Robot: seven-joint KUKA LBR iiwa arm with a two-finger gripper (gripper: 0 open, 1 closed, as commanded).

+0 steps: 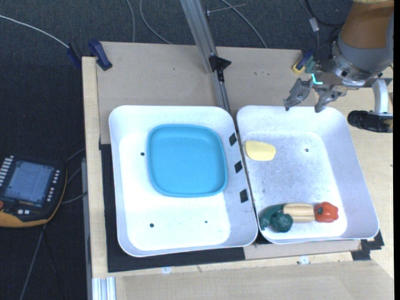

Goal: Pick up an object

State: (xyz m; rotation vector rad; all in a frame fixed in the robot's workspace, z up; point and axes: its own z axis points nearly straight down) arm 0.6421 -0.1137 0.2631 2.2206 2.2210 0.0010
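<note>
My gripper hangs above the far edge of the right bin, open, with nothing between its two fingers. Inside that bin a pale yellow piece lies near the left wall. Along the near wall sit a dark green object, a tan stick-shaped piece and a red tomato-like object, touching in a row. All of these lie well apart from the gripper, toward the near side.
The left bin holds a blue square plate. A slanted metal pole rises from between the bins at the back. A handheld pendant lies off the bench at left, and cables run across the dark floor.
</note>
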